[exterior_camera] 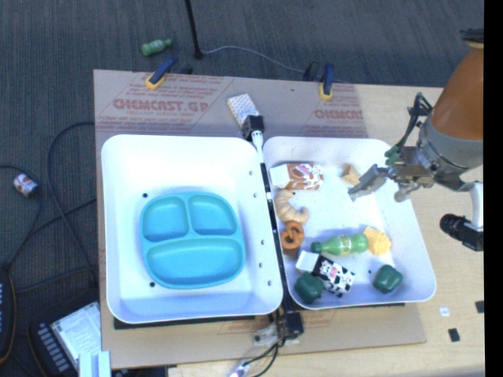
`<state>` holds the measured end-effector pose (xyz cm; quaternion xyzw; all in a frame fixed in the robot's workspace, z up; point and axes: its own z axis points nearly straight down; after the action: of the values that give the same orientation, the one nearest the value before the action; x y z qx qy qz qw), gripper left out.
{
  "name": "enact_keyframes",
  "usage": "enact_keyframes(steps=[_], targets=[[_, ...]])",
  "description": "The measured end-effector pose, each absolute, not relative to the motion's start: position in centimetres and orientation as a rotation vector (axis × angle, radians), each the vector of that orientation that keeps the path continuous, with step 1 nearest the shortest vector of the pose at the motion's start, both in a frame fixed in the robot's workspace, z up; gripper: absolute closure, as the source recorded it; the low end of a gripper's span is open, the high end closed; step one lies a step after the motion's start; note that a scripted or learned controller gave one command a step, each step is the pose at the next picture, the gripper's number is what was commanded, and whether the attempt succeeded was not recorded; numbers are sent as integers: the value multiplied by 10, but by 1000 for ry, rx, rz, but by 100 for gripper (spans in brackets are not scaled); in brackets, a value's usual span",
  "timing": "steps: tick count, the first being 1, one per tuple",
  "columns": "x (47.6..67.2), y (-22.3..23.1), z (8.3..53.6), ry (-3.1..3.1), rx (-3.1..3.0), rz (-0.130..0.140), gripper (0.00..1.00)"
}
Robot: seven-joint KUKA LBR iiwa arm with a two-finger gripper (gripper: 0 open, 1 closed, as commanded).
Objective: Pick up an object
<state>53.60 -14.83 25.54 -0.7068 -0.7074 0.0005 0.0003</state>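
Observation:
The right bin (409,234) holds several small items. Among them are a snack packet (303,175), a croissant (286,204), a brown pretzel (292,236), a green bottle (343,245), a yellow piece (380,242), a green pepper (387,279), a dark green item (308,288) and a black-and-white toy (335,274). My gripper (385,187) hangs over the bin's upper right part, above the bottle and beside a small tan piece (350,173). Its fingers are spread open with nothing between them.
The left bin (126,179) holds a blue divided plate (191,238). A brush-like tool (245,115) lies at the back between the bins. Clamps (325,81) hold the cardboard sheet. Cables and a small green bottle (156,47) lie on the floor.

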Motion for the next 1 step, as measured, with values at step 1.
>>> enact_keyframes(steps=[1], targets=[[595,-145,131,-2220,-2218,5,0]])
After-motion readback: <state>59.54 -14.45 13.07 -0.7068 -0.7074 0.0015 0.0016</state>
